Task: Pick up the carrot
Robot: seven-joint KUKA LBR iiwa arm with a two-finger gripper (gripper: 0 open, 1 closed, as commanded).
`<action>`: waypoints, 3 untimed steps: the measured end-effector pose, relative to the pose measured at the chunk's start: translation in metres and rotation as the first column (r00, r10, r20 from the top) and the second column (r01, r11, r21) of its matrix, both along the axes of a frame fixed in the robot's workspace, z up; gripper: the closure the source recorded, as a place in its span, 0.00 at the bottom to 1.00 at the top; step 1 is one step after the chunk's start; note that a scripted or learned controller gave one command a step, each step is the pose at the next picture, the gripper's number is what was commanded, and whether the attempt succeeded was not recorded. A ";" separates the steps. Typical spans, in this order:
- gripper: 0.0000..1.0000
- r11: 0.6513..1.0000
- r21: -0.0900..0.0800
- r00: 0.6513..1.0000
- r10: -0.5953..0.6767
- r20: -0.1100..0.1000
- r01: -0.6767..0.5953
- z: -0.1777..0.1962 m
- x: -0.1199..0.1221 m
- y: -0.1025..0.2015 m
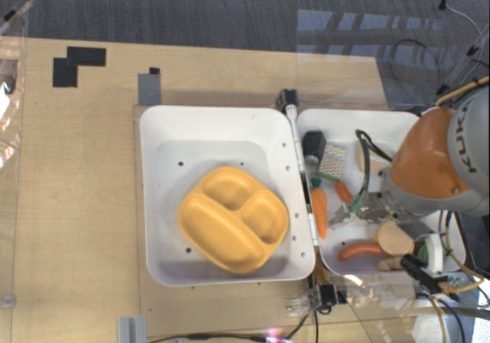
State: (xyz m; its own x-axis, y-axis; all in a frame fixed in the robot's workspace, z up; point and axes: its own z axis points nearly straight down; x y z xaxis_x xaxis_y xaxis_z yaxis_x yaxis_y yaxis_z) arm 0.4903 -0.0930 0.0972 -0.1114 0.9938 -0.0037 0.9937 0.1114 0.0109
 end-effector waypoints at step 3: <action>0.00 0.966 0.004 0.966 0.257 -0.003 -0.257 0.088 -0.001 0.043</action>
State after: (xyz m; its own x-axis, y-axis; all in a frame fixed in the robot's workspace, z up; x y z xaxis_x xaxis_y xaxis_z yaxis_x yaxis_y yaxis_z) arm 0.4896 -0.0497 0.1849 -0.3632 0.9317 0.0005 0.9317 0.3632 0.0080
